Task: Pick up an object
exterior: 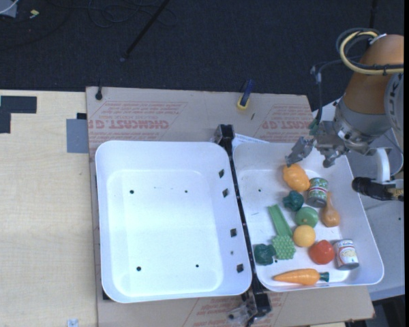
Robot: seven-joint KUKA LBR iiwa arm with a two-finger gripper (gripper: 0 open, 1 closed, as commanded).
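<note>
Orange and rounded, a toy fruit (296, 178) is seen just below the gripper (313, 152), in the right bin (376, 251). The gripper's fingers are spread wide with nothing between them. A small can (318, 191) is seen lower still, beside the fruit.

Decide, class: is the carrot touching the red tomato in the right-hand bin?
Apart. The camera view shows a strip of white bin floor between the carrot, lying along the near wall, and the red tomato above it.

Grey arm (368, 111) — orange band, yellow cable loop (358, 50) on top.
</note>
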